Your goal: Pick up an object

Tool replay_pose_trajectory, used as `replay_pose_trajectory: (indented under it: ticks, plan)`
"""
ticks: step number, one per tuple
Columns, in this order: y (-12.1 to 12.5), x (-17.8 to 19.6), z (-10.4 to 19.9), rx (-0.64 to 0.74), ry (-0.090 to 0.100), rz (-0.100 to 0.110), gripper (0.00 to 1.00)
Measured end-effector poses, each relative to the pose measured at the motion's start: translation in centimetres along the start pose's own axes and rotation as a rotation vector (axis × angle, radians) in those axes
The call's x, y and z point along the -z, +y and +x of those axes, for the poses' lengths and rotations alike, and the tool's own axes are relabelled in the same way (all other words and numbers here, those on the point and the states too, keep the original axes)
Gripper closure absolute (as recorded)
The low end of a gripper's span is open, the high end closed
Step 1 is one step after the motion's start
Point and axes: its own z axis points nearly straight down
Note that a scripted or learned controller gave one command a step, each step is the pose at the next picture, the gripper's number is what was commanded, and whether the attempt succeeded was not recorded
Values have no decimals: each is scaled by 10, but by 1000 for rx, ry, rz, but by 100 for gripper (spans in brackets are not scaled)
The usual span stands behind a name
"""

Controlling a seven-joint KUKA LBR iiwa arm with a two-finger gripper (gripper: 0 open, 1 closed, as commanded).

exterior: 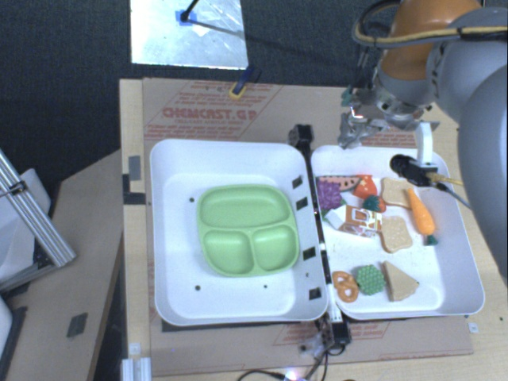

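Carrot (pixel 421 211), bread slices and pretzel (pixel 345 286) fill right bin (pixel 464 288); left bin (pixel 171 292) holds green tray (pixel 246 230).

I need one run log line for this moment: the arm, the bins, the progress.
arm: gripper above right bin's far edge | right bin: toy food, carrot | left bin: green tray | progress: nothing picked

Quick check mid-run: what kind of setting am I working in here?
Likely a robotics lab bench: two shallow white bins clipped side by side, toy food like a plastic orange carrot, and a green sectioned plastic tray.
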Motion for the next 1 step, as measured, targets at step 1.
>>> replay_pose_trajectory:
  ticks: [1]
  plan:
    - [-20,1,1,-6,0,4,100]
